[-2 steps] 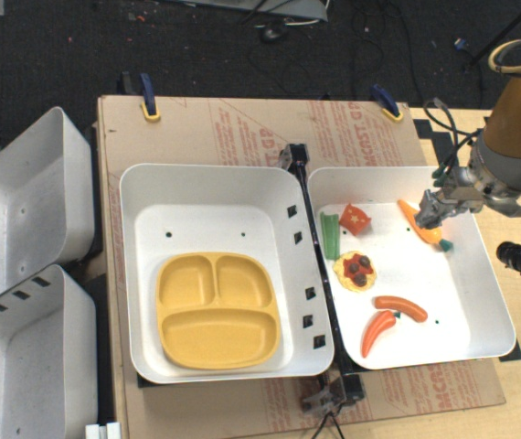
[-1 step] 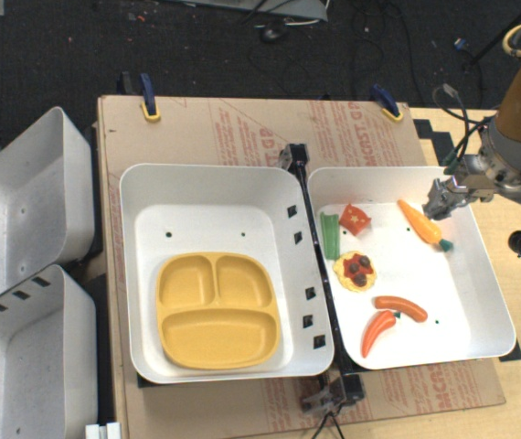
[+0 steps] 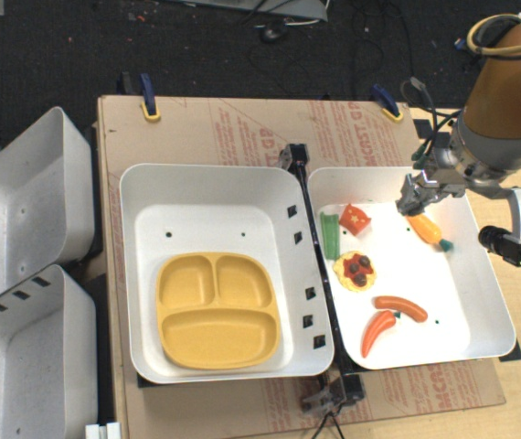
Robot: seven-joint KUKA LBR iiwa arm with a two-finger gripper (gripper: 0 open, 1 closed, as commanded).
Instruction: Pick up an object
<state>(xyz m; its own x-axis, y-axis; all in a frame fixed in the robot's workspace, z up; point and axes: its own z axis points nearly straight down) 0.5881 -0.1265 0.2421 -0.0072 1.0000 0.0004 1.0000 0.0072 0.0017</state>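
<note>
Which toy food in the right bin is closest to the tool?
The carrot, orange with a green tip, right beside the tool; the others lie farther left or lower.

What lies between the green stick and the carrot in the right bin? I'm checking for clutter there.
In the camera view, a red block lies between the green stick and the carrot; beyond it, bare white bin floor.

A yellow divided plate fills the white left bin. Near the dark pincer, an orange carrot with a green tip; farther off, a red pepper, a green strip, and a red-brown sausage.
</note>
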